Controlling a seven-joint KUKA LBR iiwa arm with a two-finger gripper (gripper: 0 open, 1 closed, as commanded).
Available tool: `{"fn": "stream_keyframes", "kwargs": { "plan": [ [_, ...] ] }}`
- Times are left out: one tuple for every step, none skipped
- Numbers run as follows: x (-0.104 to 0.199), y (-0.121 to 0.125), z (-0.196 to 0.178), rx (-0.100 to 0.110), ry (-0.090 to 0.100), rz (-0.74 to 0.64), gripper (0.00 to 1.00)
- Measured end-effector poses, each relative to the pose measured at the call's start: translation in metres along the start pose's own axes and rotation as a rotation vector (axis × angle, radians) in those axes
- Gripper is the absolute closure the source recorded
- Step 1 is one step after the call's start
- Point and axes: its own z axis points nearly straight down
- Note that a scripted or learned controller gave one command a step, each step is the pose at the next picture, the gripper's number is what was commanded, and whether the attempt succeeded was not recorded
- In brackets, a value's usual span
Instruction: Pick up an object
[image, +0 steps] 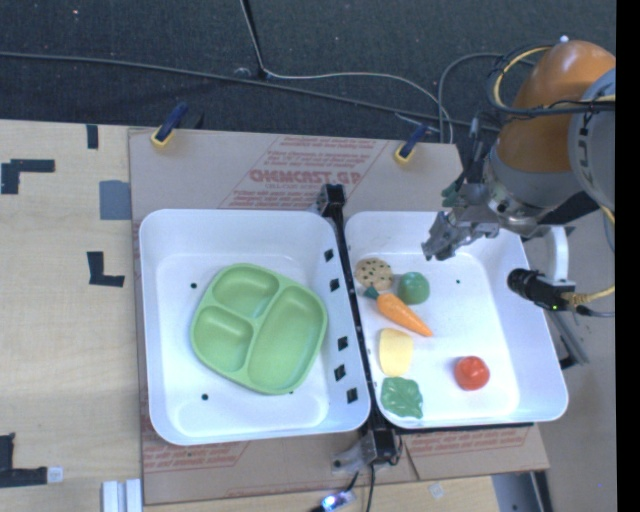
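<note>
The right bin holds a cookie, a green ball, an orange carrot, a yellow block, a green leafy piece and a red tomato. My gripper hangs over the bin's far side, just up and right of the green ball, with nothing seen between its fingers. The grey arm with its orange band reaches in from the upper right.
A green divided plate lies in the left bin. A black divider runs between the bins. Yellow clamps hold the cardboard sheet at the back. A black fitting sticks out by the right bin's rim.
</note>
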Motion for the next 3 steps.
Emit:
{"fn": "stream_keyframes", "kwargs": {
  "plan": [
    [0.049, -0.014, 0.003, 0.001, 0.0, 0.0, 1.0],
    [0.098, -0.011, 0.002, 0.0, 0.0, -0.001, 1.0],
    [0.152, -0.012, 0.02, 0.003, 0.0, 0.0, 1.0]
  ]
}}
